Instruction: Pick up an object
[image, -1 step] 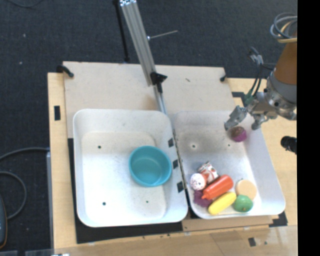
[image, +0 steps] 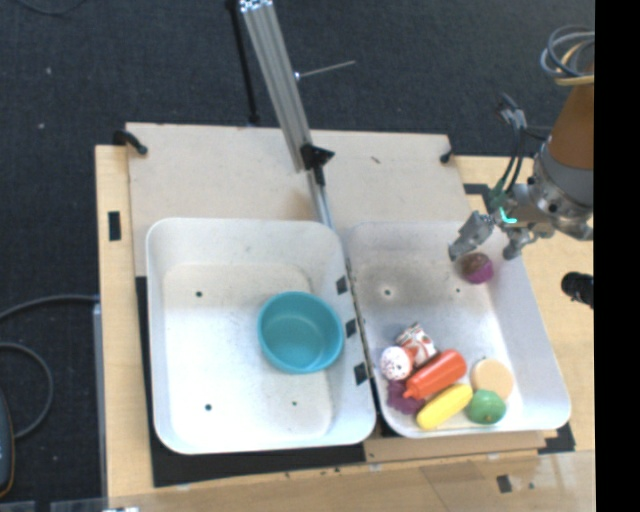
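Note:
My gripper (image: 492, 240) hangs over the far right corner of the right bin (image: 420, 270), its two fingers spread open. A small purple ball (image: 477, 267) lies in the bin just below and between the fingers, not held. Along the bin's near edge is a pile: a red sausage-shaped toy (image: 436, 372), a yellow banana-like piece (image: 443, 407), a green ball (image: 486, 407), an orange-tan round piece (image: 492, 377), a white and red item (image: 404, 355) and a purple piece (image: 400, 398).
The left bin (image: 200, 300) holds a teal bowl (image: 299, 332). A slanted metal rail (image: 285, 95) runs from the top down to the gap between the bins. The arm's orange band (image: 574, 130) is at the right edge.

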